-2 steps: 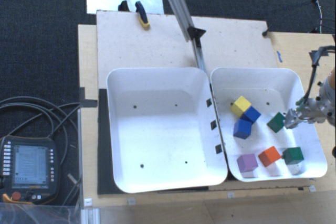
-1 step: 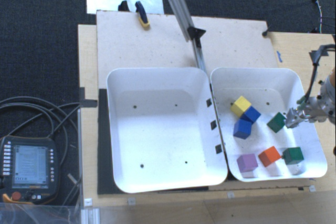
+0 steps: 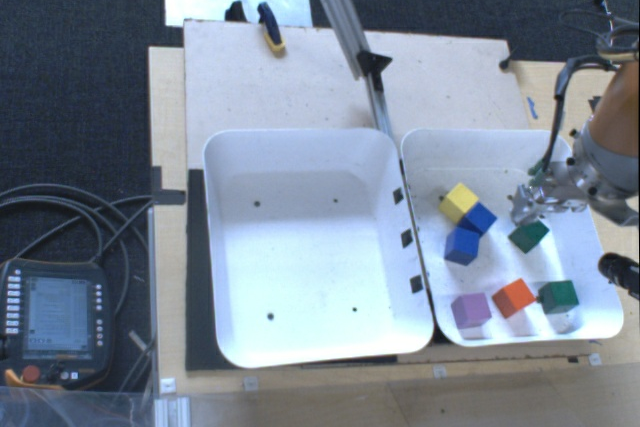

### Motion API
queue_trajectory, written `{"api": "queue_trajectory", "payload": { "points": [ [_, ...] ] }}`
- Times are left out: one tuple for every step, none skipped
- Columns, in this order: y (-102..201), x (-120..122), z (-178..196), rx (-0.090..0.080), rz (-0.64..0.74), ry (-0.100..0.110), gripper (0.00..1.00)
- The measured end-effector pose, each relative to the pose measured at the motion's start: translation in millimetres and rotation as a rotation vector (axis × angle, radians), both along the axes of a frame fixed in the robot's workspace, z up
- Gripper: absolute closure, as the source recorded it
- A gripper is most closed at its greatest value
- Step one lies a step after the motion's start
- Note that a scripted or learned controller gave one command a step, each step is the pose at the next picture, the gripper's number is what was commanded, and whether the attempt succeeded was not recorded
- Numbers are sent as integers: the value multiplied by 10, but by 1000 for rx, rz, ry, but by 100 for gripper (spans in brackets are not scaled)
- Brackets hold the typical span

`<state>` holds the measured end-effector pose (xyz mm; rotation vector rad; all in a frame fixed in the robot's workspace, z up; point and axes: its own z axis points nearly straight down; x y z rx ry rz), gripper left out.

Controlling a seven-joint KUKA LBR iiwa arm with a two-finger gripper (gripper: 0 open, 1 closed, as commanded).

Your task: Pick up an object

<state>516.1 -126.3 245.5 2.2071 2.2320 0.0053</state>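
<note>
Taking the right bin as reference: the left bin abuts its left wall, and inside it, left to right, lie a yellow cube touching two blue cubes, then a purple cube, orange cube, and two green cubes. The gripper hangs just above the upper green cube, apparently positioned to take it; its opening cannot be judged. That cube stands apart from its neighbours and off the walls, leaving room around it.

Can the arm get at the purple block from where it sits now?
Probably yes. The purple block stands apart near the right bin's front wall, open from above; the orange block beside it leaves a gap. The gripper hangs above the same bin.
</note>
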Motion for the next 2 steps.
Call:
{"api": "queue_trajectory", "payload": {
  "points": [
    [504, 184, -95, 1, 0, 1, 100],
    [1035, 307, -108, 1, 0, 1, 100]
  ]
}}
